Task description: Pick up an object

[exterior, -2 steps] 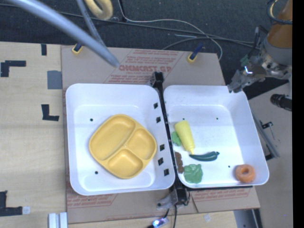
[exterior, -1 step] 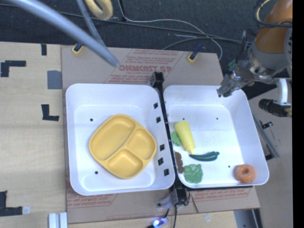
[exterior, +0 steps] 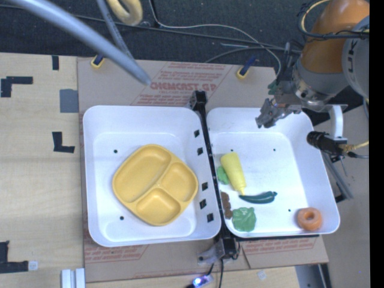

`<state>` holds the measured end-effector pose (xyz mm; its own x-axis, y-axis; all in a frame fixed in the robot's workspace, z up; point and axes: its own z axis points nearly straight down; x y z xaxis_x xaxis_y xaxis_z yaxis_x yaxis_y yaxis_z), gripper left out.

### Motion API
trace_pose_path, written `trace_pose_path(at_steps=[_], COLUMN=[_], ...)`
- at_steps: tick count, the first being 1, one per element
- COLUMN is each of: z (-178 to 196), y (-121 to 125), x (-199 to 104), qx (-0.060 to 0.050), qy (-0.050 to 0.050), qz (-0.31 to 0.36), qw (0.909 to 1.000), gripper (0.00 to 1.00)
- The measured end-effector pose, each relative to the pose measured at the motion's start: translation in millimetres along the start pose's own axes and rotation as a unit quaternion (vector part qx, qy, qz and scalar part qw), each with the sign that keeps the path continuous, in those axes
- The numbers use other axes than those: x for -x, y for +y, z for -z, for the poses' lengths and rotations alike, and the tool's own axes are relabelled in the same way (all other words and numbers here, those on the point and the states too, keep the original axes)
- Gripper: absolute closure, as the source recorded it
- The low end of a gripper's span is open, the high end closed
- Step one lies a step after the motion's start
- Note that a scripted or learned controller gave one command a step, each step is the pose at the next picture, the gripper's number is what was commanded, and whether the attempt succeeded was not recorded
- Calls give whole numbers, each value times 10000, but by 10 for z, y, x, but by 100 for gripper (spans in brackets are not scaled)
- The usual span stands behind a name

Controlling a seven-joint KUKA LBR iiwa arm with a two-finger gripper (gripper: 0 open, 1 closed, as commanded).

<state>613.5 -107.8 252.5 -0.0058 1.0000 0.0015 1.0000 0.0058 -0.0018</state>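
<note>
In the right bin [exterior: 300,138] lie a yellow corn cob [exterior: 233,170], a dark green pepper [exterior: 260,197], a green leafy piece [exterior: 244,219], a small brown piece [exterior: 226,203] and an orange donut [exterior: 309,218]. My gripper [exterior: 268,117] hangs over the bin's far edge, well above and behind these objects. I see nothing between its fingers.
The left bin [exterior: 96,161] holds a yellow divided plate [exterior: 155,183]. A black clip row [exterior: 204,161] runs where the bins meet. Cables cross the dark floor behind the bench. A grey pole [exterior: 72,26] slants across the upper left.
</note>
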Motion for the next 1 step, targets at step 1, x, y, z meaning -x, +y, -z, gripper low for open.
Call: trace_pose_path(at_steps=[1], z=[6], y=[-87], x=[-474], qx=[-3], qy=[-1], qz=[-1], qw=[10000], gripper=[100])
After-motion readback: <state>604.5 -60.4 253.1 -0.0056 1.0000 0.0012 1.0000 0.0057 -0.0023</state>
